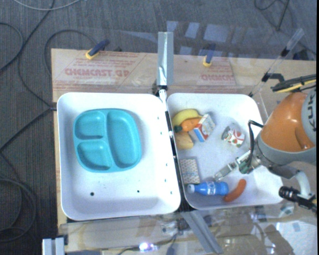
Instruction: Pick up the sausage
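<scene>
Camera view is showing two white bins sitting side by side on the table (64, 84). Left bin (69, 195) is carrying a blue divided tray (108, 139), lying flat in its upper half. Right bin (255, 108) is holding the loose items. The sausage (235, 190) is lying near the bin's front edge, tilted, its left end just beside the cap end of a blue bottle (208, 188) that is lying on its side. A checkered pad (189, 170) is resting just above the bottle, near the bin's left wall. Further back, a banana (184, 115), a carrot (190, 124) and a yellowish potato (184, 141) are clustering against the left wall, with a small red and white carton (204, 128) touching the carrot. A crumpled red and white wrapper (233, 136) is lying apart to the right.

The arm is reaching in from the right, orange band showing. The gripper (223, 172) is hanging above the bin floor, just above and left of the sausage, not touching it. Whether it is spread or closed: cannot tell at this resolution.
</scene>
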`<state>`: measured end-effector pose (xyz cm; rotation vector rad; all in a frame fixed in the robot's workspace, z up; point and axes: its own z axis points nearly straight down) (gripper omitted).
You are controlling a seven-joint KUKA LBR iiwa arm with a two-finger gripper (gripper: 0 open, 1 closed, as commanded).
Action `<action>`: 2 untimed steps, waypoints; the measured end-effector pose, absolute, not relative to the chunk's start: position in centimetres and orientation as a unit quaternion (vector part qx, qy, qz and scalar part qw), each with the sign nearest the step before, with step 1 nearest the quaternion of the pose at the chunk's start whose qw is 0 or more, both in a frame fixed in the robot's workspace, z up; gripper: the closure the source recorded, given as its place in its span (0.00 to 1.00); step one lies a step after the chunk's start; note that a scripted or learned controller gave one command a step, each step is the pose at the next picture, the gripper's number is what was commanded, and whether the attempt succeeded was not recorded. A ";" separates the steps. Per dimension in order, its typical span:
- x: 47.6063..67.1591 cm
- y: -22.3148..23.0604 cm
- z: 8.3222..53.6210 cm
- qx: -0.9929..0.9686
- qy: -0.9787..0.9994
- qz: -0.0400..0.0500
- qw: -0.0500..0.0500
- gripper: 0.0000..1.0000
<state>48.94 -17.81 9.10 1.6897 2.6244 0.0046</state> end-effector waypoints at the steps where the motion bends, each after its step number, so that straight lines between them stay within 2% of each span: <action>1: 48.4 -14.7 9.4 0.629 0.777 0.000 -0.001 0.00; 2: 48.4 -14.6 10.3 0.629 0.777 0.000 -0.002 1.00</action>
